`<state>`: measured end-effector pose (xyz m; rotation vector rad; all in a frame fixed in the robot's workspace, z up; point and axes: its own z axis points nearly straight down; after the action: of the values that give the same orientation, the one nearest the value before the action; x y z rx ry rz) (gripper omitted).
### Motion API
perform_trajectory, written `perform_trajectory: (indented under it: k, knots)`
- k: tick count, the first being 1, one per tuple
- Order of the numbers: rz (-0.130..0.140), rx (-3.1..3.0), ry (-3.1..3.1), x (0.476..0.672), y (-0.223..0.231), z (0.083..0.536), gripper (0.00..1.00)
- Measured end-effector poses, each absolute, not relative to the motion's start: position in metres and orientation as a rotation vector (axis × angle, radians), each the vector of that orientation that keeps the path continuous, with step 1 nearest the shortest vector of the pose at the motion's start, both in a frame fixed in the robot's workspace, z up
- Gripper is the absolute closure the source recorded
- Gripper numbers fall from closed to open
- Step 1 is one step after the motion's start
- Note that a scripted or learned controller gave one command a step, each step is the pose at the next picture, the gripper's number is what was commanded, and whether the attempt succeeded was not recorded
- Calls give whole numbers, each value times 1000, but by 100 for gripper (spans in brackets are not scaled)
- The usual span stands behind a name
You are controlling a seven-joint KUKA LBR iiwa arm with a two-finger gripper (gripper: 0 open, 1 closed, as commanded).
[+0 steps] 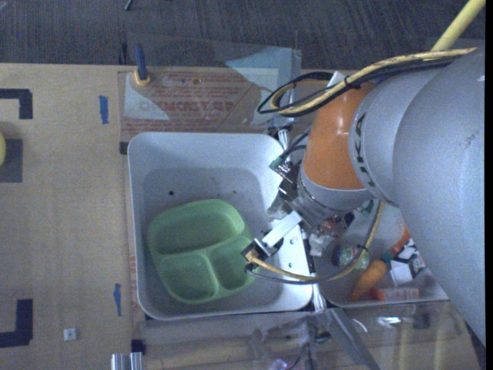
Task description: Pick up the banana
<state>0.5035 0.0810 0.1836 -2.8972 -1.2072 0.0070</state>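
My grey arm with its orange band [339,149] reaches in from the right and hangs over the seam between the two white bins. The gripper [325,236] sits under the wrist, above the left edge of the right bin [385,299], and the arm's bulk covers most of it. Below it in the right bin lie an orange carrot-shaped item [370,277], a small dark green item [344,254] and a white and red packet [397,293]. The arm hides most of that bin.
A green divided plate [199,249] lies in the left bin [154,168], toward its front. A clear sheet and printed card [192,102] lie behind that bin. A small yellow thing [2,149] shows at the far left edge of the bench.
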Motion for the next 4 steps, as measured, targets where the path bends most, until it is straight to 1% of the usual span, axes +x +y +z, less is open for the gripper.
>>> perform_trajectory:
  k: [1,2,3,4]
  knots:
    - [-15,-2773,-1462,494,103,144,0]
    - [-51,-3067,-709,490,157,101,0]
    - [-37,-3067,-713,488,156,106,100]
    - [4,-3100,-511,504,216,227,100]
